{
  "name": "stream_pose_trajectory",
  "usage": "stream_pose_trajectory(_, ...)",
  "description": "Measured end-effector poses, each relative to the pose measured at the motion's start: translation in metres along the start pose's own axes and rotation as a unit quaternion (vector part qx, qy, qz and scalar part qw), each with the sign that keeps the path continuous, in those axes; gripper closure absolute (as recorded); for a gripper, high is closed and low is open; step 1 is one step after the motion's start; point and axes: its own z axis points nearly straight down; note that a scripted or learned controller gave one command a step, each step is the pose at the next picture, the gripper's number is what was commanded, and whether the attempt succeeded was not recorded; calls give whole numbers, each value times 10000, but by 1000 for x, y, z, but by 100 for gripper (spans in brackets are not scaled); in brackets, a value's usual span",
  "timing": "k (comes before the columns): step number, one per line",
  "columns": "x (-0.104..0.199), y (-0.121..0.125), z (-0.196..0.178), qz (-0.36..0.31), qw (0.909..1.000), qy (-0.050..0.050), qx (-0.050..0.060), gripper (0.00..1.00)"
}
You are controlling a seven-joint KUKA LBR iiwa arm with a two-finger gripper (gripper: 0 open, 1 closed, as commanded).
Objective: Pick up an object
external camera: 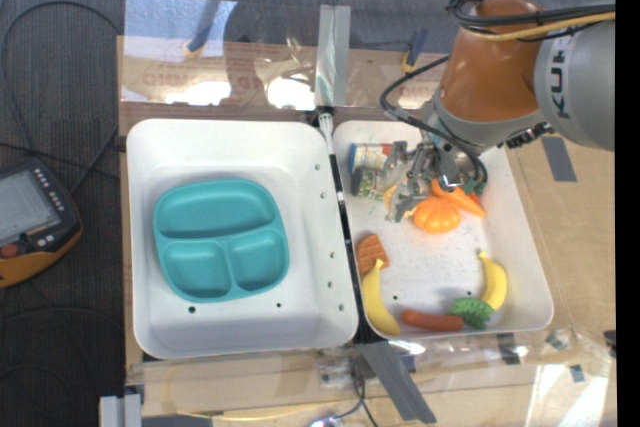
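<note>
Two white bins sit side by side on a bench w/ a dark floor behind. Left bin (140, 165) holds a teal divided plate (220, 237). Right bin (525, 265) holds toy food: orange pumpkin (437, 216), two bananas (377, 300), a carrot, a small can (367, 168). Grey arm w/ orange band reaches in from the right; gripper (412, 187) is low, just left of the pumpkin, fingers apart, nothing between them.

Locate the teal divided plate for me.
In the camera view, the teal divided plate lies flat in the left bin, roughly centred, across the divider from the right bin holding the toy food.
</note>
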Motion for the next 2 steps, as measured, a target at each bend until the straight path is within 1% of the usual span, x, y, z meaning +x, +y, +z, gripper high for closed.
stream_pose_trajectory(1,6,-34,70,-1758,9844,9,-7,100)
stream_pose_trajectory(2,-22,15,-29,-1463,9892,-6,-6,100)
